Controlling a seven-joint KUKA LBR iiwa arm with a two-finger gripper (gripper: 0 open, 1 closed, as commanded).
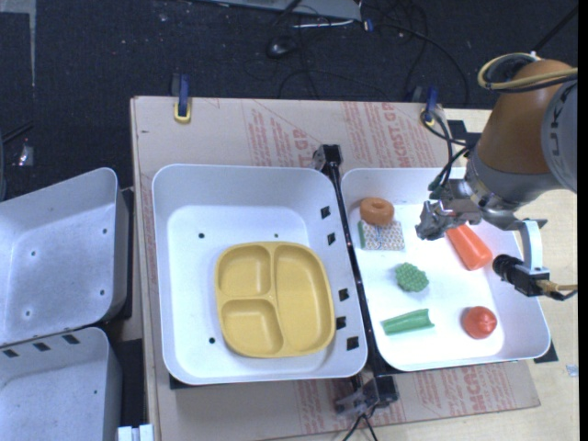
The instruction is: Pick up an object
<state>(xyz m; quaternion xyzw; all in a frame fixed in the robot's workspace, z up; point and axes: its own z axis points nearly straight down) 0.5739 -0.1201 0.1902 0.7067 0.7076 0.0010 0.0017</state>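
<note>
The right bin (514, 343) holds several toy foods. An orange carrot-like piece (469, 247) lies near its right side. An orange doughnut (376, 211) sits at the back left above a small speckled square (381, 237). A green broccoli (412, 277) lies mid-bin, a green pepper strip (407, 321) in front of it, and a red tomato (479, 322) at the front right. My gripper (436, 220) hangs over the bin's back part, just left of the carrot piece, with nothing visibly held.
The left bin (184, 246) carries a yellow divided plate (274, 298). A black divider bar (349, 265) runs between the bins. The arm's grey and orange body (524, 145) crosses the right bin's back right corner. Folded white bins (55, 246) lie at far left.
</note>
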